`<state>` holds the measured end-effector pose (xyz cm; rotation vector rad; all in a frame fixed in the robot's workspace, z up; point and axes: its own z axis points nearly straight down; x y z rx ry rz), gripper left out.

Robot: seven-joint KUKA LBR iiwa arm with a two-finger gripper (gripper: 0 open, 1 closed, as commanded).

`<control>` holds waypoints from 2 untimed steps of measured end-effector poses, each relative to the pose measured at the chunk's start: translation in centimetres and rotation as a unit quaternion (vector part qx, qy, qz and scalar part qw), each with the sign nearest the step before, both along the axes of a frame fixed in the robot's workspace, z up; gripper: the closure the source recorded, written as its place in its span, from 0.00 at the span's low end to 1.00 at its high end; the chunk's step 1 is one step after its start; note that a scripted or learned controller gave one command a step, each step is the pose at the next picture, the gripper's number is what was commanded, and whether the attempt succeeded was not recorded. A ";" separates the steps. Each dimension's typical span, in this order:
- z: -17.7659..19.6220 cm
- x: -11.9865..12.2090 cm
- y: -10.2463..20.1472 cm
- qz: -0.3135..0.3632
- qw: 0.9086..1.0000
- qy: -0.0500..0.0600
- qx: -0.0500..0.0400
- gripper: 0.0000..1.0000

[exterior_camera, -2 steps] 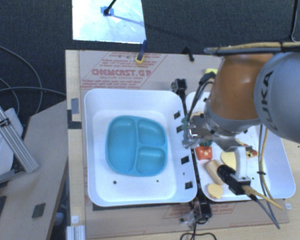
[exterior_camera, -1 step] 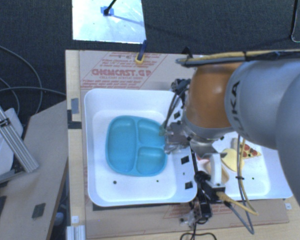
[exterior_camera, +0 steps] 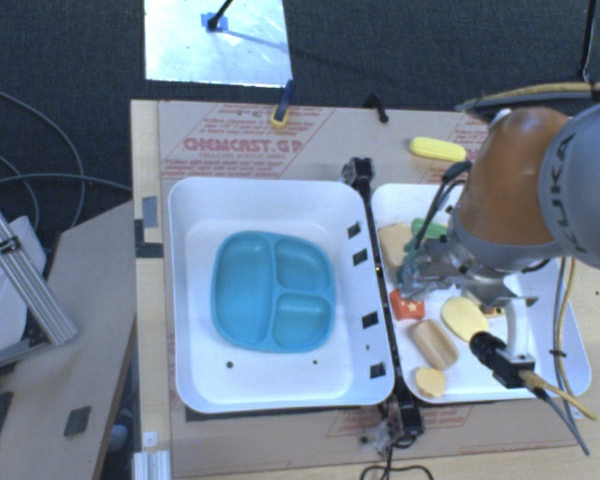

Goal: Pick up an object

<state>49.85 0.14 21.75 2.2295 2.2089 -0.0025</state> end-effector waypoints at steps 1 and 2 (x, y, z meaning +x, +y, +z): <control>2.5 -1.1 4.8 0.009 1.000 -0.001 0.003 1.00; -3.7 0.2 3.0 0.004 1.000 0.002 0.001 1.00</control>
